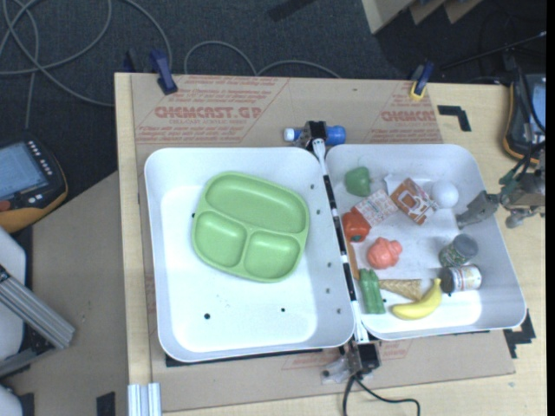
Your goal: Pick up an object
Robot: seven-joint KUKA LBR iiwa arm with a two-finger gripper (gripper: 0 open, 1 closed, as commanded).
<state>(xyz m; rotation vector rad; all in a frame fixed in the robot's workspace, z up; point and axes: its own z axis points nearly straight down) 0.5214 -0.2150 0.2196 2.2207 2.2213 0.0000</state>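
Camera view: the claw [482, 206] was seen at the right bin's [408, 152] right rim; whether it was apart or together could not be told. A green plate [250, 226] was recorded in the left bin [173, 258]. A banana [417, 305], can [460, 278] and white ball [446, 195] were recorded in the right bin, apart from the claw.
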